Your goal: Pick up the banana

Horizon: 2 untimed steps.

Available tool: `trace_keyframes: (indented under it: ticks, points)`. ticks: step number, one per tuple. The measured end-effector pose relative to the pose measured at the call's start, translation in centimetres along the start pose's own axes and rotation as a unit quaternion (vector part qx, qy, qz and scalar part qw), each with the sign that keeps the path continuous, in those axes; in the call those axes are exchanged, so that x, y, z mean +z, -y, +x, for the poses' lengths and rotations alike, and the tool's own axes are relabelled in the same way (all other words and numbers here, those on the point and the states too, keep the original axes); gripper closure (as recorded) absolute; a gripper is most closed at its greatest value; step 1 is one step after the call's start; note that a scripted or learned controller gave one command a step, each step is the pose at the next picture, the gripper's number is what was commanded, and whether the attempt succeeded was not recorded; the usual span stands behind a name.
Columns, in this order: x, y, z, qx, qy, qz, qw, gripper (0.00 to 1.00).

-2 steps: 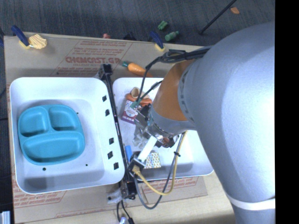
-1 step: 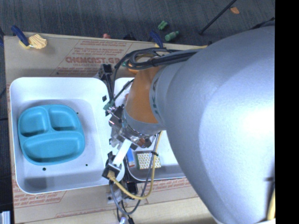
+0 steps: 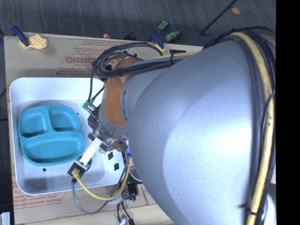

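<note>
Banana task: gripper (image 3: 107,139), clench untellable, beside smooth turquoise three-compartment tray (image 3: 49,132) in shallow white round-cornered bin (image 3: 18,88).

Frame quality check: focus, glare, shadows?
Camera view: the grey arm looms close to the lens and reads soft, with a broad pale sheen across its casing. Camera view: the blue tray and white bin are sharper, evenly lit, with a faint shadow in the bin's near corner.
</note>
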<state>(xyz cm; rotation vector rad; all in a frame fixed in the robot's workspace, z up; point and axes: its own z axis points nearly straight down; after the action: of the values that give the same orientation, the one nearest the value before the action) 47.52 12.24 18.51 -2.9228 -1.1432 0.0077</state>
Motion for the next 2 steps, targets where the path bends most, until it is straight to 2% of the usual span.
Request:
trace_keyframes:
  ticks: [1,2]
  points:
    - [-0.5,3.43,3.15,0.086,0.0,0.0,0.9963,1.0]
    - [-0.5,3.44,3.15,0.086,0.001,0.0,0.9963,0.0]
